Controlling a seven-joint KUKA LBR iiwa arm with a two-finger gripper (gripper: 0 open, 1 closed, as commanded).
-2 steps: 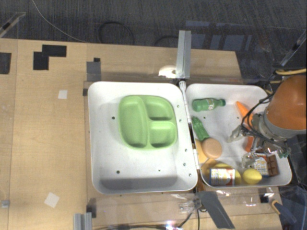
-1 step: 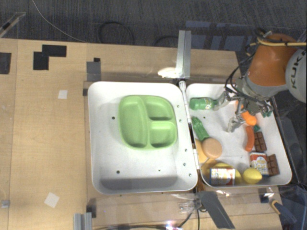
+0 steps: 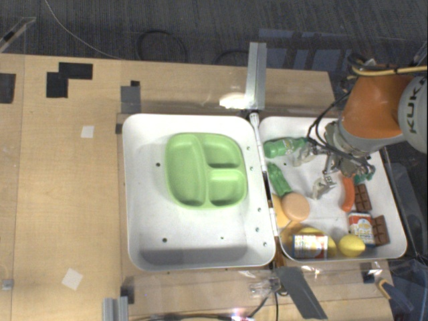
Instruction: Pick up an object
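— Seeing two white bins sitting side by side on the desk [image 3: 60, 199]. Left bin [image 3: 144, 179] carrying a green divided tray [image 3: 204, 169], lying flat near the middle.

— And the right bin [image 3: 396, 236]?

— Holding the clutter. Green bottle [image 3: 284, 146] lying on its side near the far left corner, a darker green item [image 3: 277, 179] slanting just below it, along the left wall. Peach-coloured round thing [image 3: 295, 208] sitting below that, touching or nearly touching a pale wedge beside it. Small can with a red label [image 3: 309, 245] lying on a yellow item at the near edge, a lemon [image 3: 352, 245] just to its right.

— Anything on the far right side?

— Orange carrot [image 3: 348, 192] standing lengthwise, two chocolate bars [image 3: 363, 197] near the right wall, a small red-and-white tub [image 3: 362, 227] between them.

— Arm?

— Reaching in from the right, orange band showing above the wrist, jaws [image 3: 325, 183] hanging over the bare middle of the right bin, between the peach-coloured round thing and the carrot. Looking slightly spread, pinching nothing — no item showing between the fingers. Every object lying in the bin, none lifted.
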